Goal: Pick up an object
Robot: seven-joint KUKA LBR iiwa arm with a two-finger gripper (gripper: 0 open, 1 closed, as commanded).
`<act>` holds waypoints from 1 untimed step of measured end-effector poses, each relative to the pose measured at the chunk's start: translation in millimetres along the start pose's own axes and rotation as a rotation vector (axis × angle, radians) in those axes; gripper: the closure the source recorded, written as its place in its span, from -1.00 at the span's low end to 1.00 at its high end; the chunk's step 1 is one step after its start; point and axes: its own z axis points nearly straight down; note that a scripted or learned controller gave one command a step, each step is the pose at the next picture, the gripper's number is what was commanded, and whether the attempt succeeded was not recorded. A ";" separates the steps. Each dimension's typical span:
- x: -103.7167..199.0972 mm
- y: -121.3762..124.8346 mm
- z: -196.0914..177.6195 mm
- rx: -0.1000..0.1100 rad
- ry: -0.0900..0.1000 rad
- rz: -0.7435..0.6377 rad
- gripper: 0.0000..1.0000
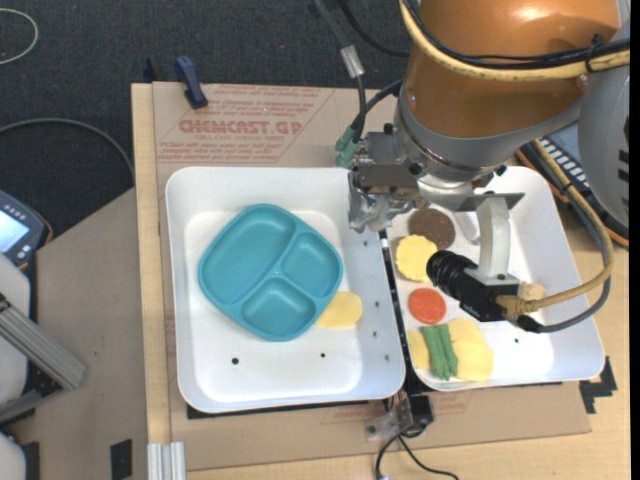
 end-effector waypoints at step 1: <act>0.5 0.5 -10.2 -0.002 0.000 -0.001 1.00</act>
